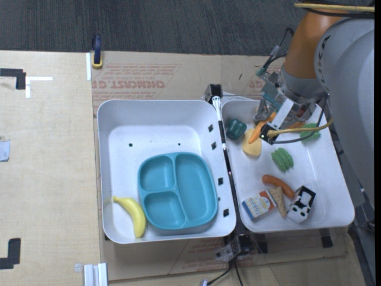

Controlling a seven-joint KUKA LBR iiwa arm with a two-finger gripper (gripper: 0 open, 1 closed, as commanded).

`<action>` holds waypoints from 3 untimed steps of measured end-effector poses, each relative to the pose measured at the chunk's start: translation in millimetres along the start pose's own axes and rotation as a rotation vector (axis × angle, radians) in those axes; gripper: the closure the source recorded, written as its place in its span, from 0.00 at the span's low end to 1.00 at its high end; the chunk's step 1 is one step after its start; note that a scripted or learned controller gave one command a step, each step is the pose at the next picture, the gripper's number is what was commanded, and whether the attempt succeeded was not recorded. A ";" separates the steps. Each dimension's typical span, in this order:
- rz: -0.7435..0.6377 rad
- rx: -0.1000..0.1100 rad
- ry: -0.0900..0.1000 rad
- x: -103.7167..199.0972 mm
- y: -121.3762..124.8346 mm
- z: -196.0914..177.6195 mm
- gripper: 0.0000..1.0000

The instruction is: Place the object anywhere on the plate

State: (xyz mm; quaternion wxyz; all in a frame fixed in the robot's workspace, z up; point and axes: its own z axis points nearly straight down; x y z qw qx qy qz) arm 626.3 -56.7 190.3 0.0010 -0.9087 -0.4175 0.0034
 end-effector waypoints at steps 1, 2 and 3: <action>-0.059 -0.001 0.001 9.8 -79.0 -33.9 1.00; -0.106 0.000 -0.001 52.6 -180.0 -28.7 1.00; -0.103 -0.001 0.000 52.1 -179.3 -28.8 0.00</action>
